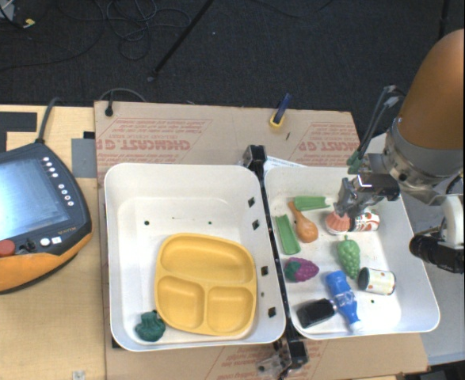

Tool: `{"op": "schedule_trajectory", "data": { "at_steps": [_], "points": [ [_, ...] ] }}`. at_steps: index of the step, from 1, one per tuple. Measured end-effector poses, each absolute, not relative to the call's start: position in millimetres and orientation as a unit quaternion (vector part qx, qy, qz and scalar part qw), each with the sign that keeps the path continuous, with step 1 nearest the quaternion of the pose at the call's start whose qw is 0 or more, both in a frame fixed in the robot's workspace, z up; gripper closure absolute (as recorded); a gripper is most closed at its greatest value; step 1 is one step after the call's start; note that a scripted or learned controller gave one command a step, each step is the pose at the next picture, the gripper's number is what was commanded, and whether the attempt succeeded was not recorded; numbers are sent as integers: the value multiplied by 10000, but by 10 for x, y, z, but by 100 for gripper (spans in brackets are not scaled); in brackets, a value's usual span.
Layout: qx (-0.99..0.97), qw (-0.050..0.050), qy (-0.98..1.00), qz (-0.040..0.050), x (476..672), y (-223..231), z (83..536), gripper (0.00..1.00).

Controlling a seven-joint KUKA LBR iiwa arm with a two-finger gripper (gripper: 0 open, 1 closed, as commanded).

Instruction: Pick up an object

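The right bin (422, 311) holds several small items. My gripper (345, 209) hangs low over its upper right part, right above a salmon-pink round piece (337, 225) and beside a red and white can (367, 222). Whether it touches either I cannot make out. Below them lie a bumpy green fruit (348, 254) and a small white can with a dark end (376, 280). To the left are an orange spoon-like piece (303, 225), a green stick (287, 233), a pale green piece (311, 203) and purple grapes (301, 270).
A blue bottle (341, 294) and a flat black object (317, 313) lie near the right bin's front edge. The left bin (129, 212) holds a yellow divided tray (207, 283) and a dark green lump (149, 327). A teach pendant (26, 212) sits at the far left.
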State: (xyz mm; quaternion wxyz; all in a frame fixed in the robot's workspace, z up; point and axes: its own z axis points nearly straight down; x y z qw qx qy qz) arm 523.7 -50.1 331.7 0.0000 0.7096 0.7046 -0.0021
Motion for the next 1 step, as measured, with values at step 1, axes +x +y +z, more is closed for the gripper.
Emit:
{"op": "schedule_trajectory", "data": {
  "at_steps": [1],
  "points": [
    [7051,-1,7091,11,5156,196,3823,100]
  ]
}}
